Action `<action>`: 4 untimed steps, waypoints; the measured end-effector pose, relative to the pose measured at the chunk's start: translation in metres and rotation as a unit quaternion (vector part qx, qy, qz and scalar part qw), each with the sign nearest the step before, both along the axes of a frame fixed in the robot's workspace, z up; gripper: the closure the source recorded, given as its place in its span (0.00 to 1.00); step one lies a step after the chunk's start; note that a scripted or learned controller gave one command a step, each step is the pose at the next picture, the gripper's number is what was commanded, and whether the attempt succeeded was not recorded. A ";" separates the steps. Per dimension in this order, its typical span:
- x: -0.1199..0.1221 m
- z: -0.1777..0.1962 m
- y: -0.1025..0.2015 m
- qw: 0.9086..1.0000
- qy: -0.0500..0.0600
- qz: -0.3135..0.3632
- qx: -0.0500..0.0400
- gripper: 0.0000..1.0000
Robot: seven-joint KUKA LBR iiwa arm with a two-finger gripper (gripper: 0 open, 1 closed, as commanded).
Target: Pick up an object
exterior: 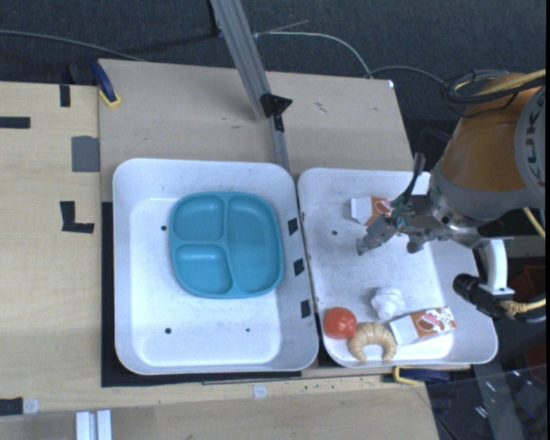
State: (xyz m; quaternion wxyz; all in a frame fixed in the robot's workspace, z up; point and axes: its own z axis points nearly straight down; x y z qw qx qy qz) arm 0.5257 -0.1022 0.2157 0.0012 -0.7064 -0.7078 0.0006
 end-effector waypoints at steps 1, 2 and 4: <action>0.000 0.000 0.000 1.000 0.000 0.000 0.000 0.00; 0.009 -0.051 0.001 1.000 0.002 0.000 0.000 0.00; 0.002 -0.127 0.002 1.000 0.000 -0.001 -0.001 0.00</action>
